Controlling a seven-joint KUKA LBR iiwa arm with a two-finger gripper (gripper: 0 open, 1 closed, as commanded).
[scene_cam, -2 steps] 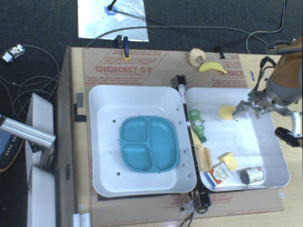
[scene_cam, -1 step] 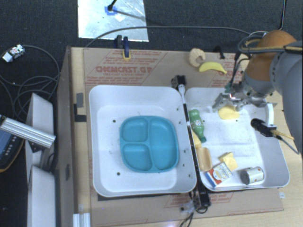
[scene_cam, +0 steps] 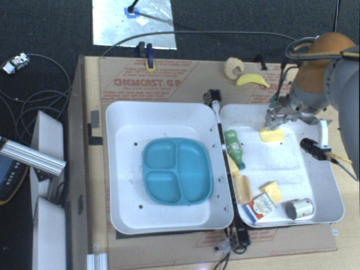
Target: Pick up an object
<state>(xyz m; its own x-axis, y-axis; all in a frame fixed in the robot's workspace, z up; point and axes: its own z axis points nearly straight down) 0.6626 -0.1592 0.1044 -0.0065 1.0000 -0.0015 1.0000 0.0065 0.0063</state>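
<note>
2 shallow white plastic bins sit side by side: left bin (scene_cam: 126, 122) holds a teal 3-compartment plastic plate (scene_cam: 177, 170). Right bin (scene_cam: 326, 193) holds the small stuff. Grey arm w/ orange band (scene_cam: 323, 66) reaches in from the right; gripper (scene_cam: 274, 121) is down at the bin's far end, right over a flat pale-yellow soft-looking piece (scene_cam: 272, 135), apparently touching its top edge. Can't tell finger state. Green bottle (scene_cam: 234, 148) lies by the divider, silver can (scene_cam: 300, 208) near corner. Yellow banana (scene_cam: 252, 80) lies outside on cardboard.
</note>
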